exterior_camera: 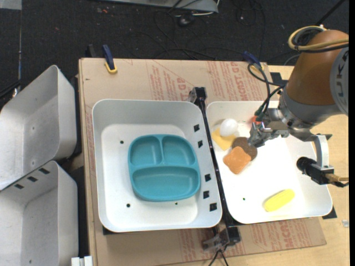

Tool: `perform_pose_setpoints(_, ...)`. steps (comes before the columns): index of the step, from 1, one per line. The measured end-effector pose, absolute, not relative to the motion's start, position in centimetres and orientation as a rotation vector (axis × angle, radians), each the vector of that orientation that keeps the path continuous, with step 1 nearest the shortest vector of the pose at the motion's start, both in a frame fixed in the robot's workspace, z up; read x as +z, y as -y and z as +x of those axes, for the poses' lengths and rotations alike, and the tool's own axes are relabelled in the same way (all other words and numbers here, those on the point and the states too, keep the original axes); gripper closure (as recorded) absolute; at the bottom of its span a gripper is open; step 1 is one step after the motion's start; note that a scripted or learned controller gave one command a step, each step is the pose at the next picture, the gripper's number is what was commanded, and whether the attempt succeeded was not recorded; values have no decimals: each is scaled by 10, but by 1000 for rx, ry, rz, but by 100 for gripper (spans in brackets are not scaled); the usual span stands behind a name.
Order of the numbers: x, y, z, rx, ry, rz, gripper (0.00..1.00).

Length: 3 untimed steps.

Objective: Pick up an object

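Note:
My gripper (258,135) hangs low over the right bin (310,204), near its left-middle part. Just below and left of it lies a brown rounded piece (245,147), touching or almost touching the gripper tip. An orange block (237,160) leans against the brown piece from below. A white egg-shaped object (228,127) and a pale yellow wedge (221,141) lie to the gripper's left, by the bin's left wall. A yellow oblong object (278,200) rests near the bin's front edge, well apart from the gripper.
The left bin (108,148) holds a teal divided plate (164,167) in its middle. The wall between the two bins (211,159) runs close to the left of the clustered objects. Two spare white bins (33,148) stand off the bench to the left.

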State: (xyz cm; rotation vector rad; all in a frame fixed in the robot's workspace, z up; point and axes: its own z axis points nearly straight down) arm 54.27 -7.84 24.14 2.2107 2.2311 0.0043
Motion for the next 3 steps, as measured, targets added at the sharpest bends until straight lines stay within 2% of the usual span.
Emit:
perform_pose_setpoints(1,243,39,568,3,-2228,2212,100)
perform_pose_setpoints(3,224,-69,614,4,-2230,2211,100)
